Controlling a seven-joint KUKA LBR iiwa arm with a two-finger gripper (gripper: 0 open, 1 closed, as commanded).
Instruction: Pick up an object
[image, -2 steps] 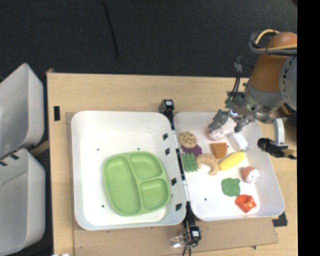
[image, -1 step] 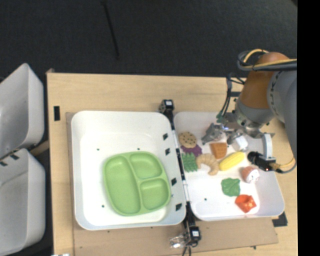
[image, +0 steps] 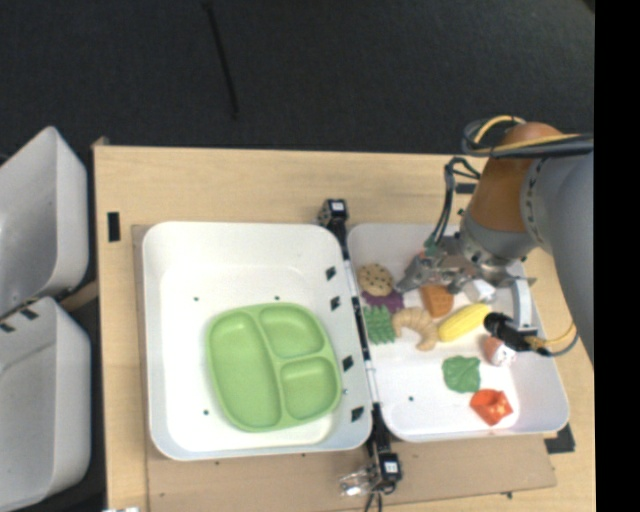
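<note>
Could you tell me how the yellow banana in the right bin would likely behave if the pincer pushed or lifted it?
The banana looks smooth and rounded, so it may slip or roll when nudged. It looks like a small toy, probably light and stiff. It lies close against the orange piece and the tan toy, so pushing it would likely shift them too.

Grey arm (image: 560, 195) with an orange band (image: 503, 190) above the wrist

The rounded grey casing meets a smooth orange collar, below which sits a grey metal hand (image: 440, 275) of angular parts; thin black and yellow cables (image: 478, 135) loop over the collar (another yellow-tipped lead (image: 540, 345) trails lower down), and a white bracket (image: 522, 300) hangs beside.
</note>
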